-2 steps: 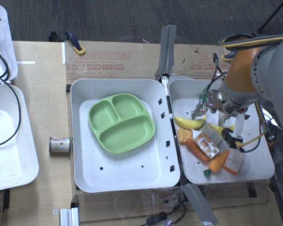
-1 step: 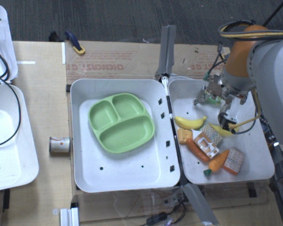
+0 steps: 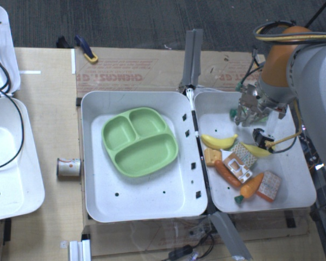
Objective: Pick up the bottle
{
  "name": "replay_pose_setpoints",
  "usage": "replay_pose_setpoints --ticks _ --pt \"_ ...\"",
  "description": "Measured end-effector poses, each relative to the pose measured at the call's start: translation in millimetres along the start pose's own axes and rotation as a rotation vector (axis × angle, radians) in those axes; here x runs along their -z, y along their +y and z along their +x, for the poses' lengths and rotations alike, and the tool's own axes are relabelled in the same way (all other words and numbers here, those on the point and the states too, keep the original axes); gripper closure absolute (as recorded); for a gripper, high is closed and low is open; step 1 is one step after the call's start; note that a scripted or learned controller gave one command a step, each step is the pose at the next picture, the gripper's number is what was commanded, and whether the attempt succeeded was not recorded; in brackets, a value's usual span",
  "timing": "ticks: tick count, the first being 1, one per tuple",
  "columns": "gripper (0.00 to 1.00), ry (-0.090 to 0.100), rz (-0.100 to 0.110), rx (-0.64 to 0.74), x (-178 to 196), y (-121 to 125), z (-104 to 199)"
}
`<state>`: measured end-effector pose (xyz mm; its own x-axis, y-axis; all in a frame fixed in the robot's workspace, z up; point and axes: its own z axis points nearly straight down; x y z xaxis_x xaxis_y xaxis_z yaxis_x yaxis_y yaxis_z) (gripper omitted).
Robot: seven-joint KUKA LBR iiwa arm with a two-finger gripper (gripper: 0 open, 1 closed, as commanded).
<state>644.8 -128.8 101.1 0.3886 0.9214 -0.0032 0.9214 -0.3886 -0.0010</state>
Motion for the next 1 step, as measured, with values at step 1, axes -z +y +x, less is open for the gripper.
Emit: replay_pose_setpoints --ticks 1 --pt "1.00 0.002 -0.001 -0.073 117.1 -3.6 44.7"
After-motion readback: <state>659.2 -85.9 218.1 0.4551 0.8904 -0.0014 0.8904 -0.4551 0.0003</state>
